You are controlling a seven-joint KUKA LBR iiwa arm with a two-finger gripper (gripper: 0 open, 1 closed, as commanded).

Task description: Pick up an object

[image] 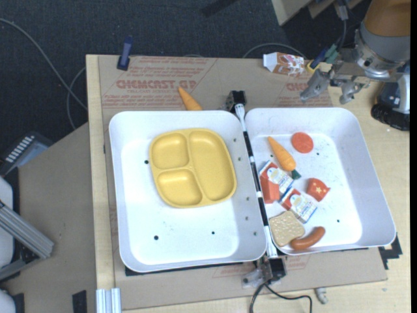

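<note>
The hand (330, 87) hangs open and holds nothing above the right bin's (365, 168) far rim; the carrot (282, 152) (beside a tomato slice (301, 142)) lies inside that bin.

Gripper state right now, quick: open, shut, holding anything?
Gripper: open, holding nothing, hanging above the bench beyond the right bin's far rim.

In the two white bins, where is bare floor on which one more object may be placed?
Left bin: a bare band all around the yellow tray, widest along the near side. Right bin: its right half is bare, past the tomato slice and strawberry. Crowded: its left side, from carrot to sausage.
</note>
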